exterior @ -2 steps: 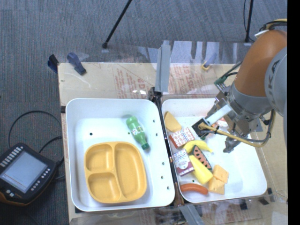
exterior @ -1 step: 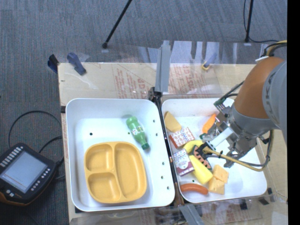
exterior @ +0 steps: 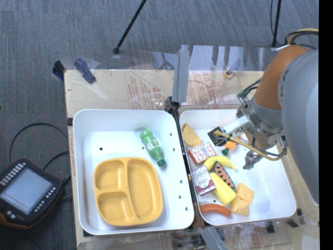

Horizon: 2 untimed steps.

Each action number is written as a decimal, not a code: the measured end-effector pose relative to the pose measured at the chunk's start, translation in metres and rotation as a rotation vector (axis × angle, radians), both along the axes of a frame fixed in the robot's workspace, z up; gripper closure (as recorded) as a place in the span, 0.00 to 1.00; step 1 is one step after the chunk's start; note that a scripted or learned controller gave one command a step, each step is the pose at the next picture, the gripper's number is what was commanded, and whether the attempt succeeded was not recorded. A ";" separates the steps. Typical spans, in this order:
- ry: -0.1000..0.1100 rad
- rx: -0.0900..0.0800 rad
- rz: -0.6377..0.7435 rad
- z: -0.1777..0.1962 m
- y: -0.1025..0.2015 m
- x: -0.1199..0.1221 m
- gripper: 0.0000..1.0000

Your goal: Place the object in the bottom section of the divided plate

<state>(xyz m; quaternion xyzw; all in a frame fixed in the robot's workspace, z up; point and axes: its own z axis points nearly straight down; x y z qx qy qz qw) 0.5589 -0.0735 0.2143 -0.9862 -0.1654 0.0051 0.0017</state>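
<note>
A yellow divided plate point(exterior: 128, 190) lies in the left bin point(exterior: 86, 134), with two small sections on its left and one long section on its right. A green bottle point(exterior: 152, 146) lies just above the plate on the bin floor. My gripper point(exterior: 266, 156) hangs over the right bin point(exterior: 276, 191), in its upper right part, above and to the right of the toy food pile. Its fingers point(exterior: 251, 162) look open with nothing between them. A banana point(exterior: 218, 163) lies closest to it, to its left.
The right bin holds several toy foods: a cheese wedge point(exterior: 191, 135), two snack packets point(exterior: 201, 152), a watermelon slice point(exterior: 222, 175), a yellow block point(exterior: 223, 188), a sausage point(exterior: 216, 209). A grey post point(exterior: 180, 79) stands behind the bins. A pendant point(exterior: 26, 186) lies at the left.
</note>
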 end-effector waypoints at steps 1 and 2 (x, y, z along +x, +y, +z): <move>-0.003 0.000 -0.125 0.029 0.098 -0.034 0.00; -0.007 -0.003 -0.134 0.083 0.104 -0.063 0.00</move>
